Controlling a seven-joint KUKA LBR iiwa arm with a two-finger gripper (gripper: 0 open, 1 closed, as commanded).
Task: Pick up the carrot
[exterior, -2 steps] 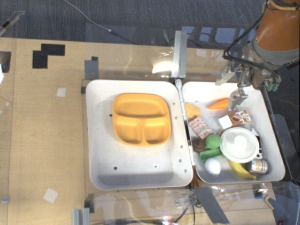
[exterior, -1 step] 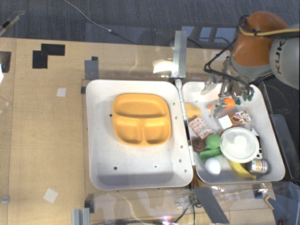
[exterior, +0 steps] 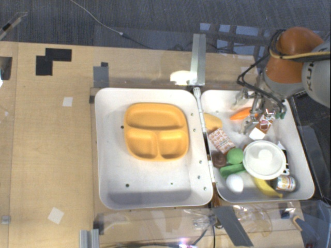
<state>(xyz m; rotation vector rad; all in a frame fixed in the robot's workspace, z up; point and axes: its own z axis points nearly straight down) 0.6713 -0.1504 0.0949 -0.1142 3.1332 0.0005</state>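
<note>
The carrot [exterior: 239,114] is a short orange piece lying near the back of the right bin [exterior: 302,161]. My gripper [exterior: 259,117] hangs just to the carrot's right, low over the bin's back half, under the orange-banded wrist. From this angle the carrot's right end meets the gripper. Whether the carrot is touched or gripped is unclear.
The left bin [exterior: 108,154] holds a yellow divided plate [exterior: 155,130]. In the right bin lie a yellow fruit [exterior: 212,121], a pink patterned packet [exterior: 221,140], a green item [exterior: 234,157], a white egg [exterior: 235,182], a white bowl [exterior: 264,158], a banana [exterior: 266,186] and a can [exterior: 286,183].
</note>
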